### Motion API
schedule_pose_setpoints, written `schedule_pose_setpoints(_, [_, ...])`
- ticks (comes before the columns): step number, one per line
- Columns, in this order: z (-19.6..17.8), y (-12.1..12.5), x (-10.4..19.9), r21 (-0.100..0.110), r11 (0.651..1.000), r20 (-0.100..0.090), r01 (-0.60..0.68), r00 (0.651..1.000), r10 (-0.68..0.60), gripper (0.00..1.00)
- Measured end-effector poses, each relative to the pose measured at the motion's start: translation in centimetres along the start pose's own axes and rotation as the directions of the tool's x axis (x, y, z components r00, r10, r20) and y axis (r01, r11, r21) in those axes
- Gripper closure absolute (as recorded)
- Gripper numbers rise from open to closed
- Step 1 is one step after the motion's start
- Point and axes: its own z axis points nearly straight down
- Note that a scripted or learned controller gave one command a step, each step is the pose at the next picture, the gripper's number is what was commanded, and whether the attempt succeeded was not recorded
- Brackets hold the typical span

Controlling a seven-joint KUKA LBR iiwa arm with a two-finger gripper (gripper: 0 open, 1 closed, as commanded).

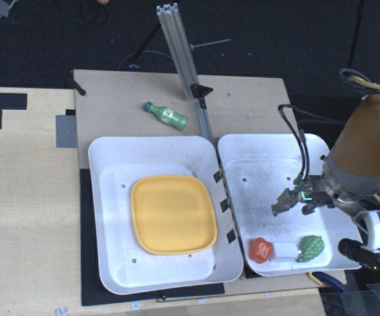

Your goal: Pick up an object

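Observation:
In the right bin [262, 157] a small red object [261, 249] lies near the front edge. A green bumpy object [311, 247] lies to its right, near the front right corner. My gripper [284, 205] hangs over the middle of the right bin, behind and between the two objects, apart from both. Nothing shows between its fingers. The arm comes in from the right, its orange band [367, 137] above the wrist.
A yellow square plate [173, 213] lies in the left bin [110, 157]. A green bottle [166, 115] lies on the bench behind the bins. A slanted metal rail [183, 45] rises behind the divide between the bins.

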Motion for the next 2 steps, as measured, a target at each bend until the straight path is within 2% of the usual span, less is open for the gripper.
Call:
schedule_pose_setpoints(1, [0.0, 0.0, 0.0, 0.0, 1.0, 0.0, 0.0, 1.0, 0.0, 0.0])
schedule_pose_setpoints(2, [6.2, -0.1, 0.5, 0.005, 1.0, -0.001, 0.001, 1.0, -0.001, 0.0])
